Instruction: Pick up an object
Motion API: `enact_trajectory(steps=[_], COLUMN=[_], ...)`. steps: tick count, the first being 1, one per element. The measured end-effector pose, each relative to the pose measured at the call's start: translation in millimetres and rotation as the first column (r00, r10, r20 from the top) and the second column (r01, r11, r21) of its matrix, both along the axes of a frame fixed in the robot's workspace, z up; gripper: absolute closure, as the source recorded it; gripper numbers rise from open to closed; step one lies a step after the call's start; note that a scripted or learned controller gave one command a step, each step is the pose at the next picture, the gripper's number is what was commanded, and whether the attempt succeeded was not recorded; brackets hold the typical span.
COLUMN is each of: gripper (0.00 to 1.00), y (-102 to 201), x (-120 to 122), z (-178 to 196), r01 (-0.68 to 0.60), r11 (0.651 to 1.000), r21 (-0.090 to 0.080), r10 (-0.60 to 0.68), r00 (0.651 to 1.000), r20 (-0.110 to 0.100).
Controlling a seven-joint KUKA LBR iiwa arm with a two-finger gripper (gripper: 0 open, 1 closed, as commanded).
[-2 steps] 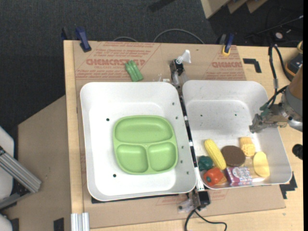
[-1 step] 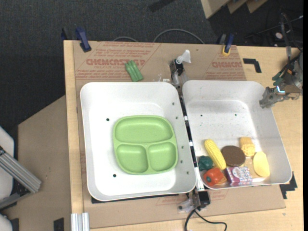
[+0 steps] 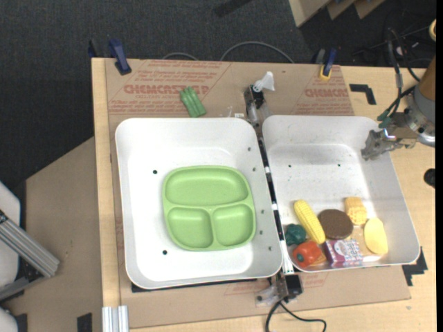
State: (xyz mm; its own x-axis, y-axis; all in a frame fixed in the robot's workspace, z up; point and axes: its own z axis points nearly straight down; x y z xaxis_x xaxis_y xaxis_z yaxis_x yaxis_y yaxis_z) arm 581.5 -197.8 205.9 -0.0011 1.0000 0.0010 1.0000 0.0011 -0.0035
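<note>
While the pincer [image 3: 374, 144] is seen at the right bin's [image 3: 311, 140] far right rim, its state cannot be told. Candidate objects, among them a corn cob [image 3: 309, 220], are crowded together in the near corner; a descent there risks a jammed or double grasp

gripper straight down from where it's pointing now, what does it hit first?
Likely the right bin itself: the gripper hangs over its upper right corner, near the rim, above bare white floor. The toy food, such as the corn and brown patty, lies well toward the near edge. Height above the bin is unclear.
</note>
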Motion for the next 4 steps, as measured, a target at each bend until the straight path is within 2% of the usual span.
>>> enact_trajectory(steps=[1, 2, 3, 4], gripper=[0.00, 0.00, 0.00, 0.00], y=[0, 80, 106, 100], x=[0, -38, -73, -89], z=[2, -37, -90, -119], r01=[0.001, -0.005, 0.000, 0.001], r11=[1.000, 1.000, 1.000, 1.000], r21=[-0.001, 0.005, 0.003, -0.004], r10=[-0.001, 0.005, 0.000, -0.001], r00=[1.000, 1.000, 1.000, 1.000], r20=[0.002, -0.003, -0.005, 0.016])
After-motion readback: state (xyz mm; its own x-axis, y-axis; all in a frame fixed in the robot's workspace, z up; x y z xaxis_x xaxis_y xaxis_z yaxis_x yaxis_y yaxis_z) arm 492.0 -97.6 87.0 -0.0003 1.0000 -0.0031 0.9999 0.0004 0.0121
